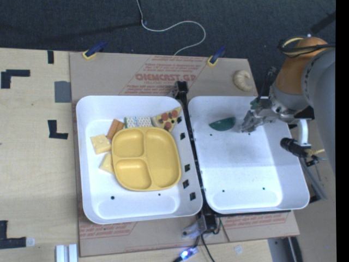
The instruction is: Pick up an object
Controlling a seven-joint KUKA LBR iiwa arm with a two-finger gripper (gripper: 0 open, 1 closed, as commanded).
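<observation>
End effector [252,121] low in the right bin [245,201], I can't tell its opening or that it holds anything | dark green object [222,124] just beside it, toward the divider, apart from it | risk I see: closing here misses or nudges the flat piece away | yellow tray [146,158] far off in the left bin [92,201], irrelevant.

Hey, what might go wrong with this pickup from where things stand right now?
The pincer sits just right of the green object in the right bin, so it may shove it aside rather than grip it. The object looks flat and low, so the pincer could close above it.
</observation>
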